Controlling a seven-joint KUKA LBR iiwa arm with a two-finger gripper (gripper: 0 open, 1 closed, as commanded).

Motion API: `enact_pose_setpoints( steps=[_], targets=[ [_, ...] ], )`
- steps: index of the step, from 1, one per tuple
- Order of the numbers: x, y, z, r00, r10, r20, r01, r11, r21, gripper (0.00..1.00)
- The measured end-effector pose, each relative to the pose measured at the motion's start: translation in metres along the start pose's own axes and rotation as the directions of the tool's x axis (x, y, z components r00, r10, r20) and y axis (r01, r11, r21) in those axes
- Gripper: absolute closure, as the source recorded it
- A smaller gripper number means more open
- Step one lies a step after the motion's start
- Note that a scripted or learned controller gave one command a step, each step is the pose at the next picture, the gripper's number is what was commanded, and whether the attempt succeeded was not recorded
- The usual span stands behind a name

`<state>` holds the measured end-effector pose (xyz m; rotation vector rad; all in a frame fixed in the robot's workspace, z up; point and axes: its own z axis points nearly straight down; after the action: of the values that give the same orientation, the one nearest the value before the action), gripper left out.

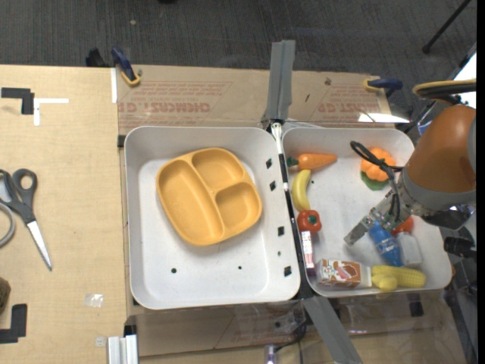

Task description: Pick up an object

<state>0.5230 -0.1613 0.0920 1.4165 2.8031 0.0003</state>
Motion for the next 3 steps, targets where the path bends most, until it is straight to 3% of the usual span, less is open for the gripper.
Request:
enact_pose_setpoints(
  steps=[1,2,3],
  targets=[
    [0.040,-0.017,0.001,0.998,0.070,-0.001,-0.070,0.998,0.000,0.00],
    [-0.030,0.049,-0.034,0.980,0.198,0.001,-0.198,0.980,0.001,0.00],
    [-0.028,-0.042,0.001,0.976,0.216,0.000,-0.216,0.976,0.002,0.00]
  ],
)
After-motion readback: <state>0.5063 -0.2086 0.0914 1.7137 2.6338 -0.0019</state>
